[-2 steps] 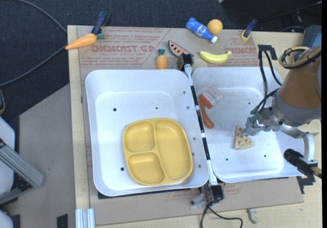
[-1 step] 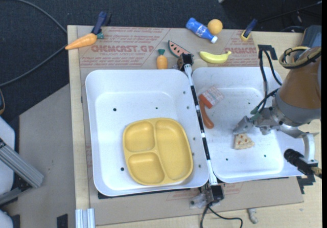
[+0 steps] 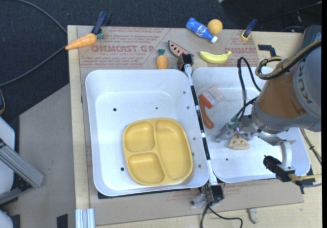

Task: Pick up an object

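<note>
Gripper: the gripper [image 3: 228,132] reaches into the right bin from the right, its metal fingers [image 3: 223,134] low over the bin floor and pointing left.
Jaws: whether they are apart or together cannot be told from this slant; nothing is seen clamped between them.
Tan object: a small tan, bread-like piece [image 3: 238,143] lies on the floor of the right bin, just beside the fingers on their near side; contact cannot be judged.
Orange stick: an orange-red, carrot-like piece [image 3: 205,108] lies in the left part of the right bin, left of and farther than the fingers, close to the dividing rim.
Packet: a pale, clear-looking packet [image 3: 213,94] rests next to the orange stick's far end.
Right bin: the white right bin [image 3: 240,171] holds the tan object, the stick and the packet.
Left bin: the white left bin [image 3: 102,109] holds a yellow three-compartment tray [image 3: 157,151] towards its near side.
Arm: the grey arm with its orange band [image 3: 281,96] comes in from the right above the right bin.
Bench, far edge: a carrot [image 3: 82,42] at far left, a small orange toy [image 3: 162,61], a watermelon slice [image 3: 177,48], a blue bottle [image 3: 200,29], an orange ball [image 3: 215,26] and a banana [image 3: 214,57] lie beyond the bins.
</note>
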Tool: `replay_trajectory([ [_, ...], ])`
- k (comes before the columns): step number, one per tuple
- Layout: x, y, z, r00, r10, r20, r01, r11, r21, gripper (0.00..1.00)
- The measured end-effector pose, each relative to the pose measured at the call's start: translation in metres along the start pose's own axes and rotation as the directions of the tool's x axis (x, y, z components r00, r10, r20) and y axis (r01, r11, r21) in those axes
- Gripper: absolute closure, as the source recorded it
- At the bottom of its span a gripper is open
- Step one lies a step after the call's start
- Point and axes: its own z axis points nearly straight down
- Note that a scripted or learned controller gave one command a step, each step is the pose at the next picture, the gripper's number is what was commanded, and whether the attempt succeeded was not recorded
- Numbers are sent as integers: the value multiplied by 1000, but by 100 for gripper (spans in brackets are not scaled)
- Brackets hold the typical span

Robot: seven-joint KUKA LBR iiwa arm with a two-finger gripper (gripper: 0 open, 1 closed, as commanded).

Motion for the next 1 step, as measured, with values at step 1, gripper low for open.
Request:
replay_trajectory([
  [1,-70,54,-92,1000,1,3,0,1000,-5,0],
])
